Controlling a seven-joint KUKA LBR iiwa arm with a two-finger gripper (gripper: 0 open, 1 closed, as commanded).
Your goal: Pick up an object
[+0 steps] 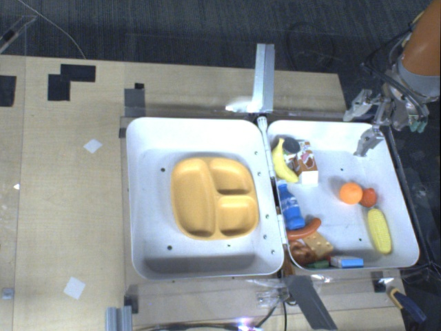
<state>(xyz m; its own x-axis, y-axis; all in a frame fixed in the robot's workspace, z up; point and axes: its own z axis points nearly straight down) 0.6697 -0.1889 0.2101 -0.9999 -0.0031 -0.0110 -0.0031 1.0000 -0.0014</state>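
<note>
Orange looks to us the handiest thing to lift: a smooth round ball in the middle of the right bin, just beside a small red fruit. From the claw, which hovers over that bin's far right corner, the orange lies toward the near edge and a little left, so we judge the coming move a short reach inward and down. A ball has no long axis, so any wrist angle should do. By contrast the corn, ridged and yellow, lies lengthwise toward the near rim, and the banana curves along the left wall. At this slant we cannot tell how wide the claw stands. A glossy yellow divided tray fills the left bin on the pale wooden worktop.
</note>
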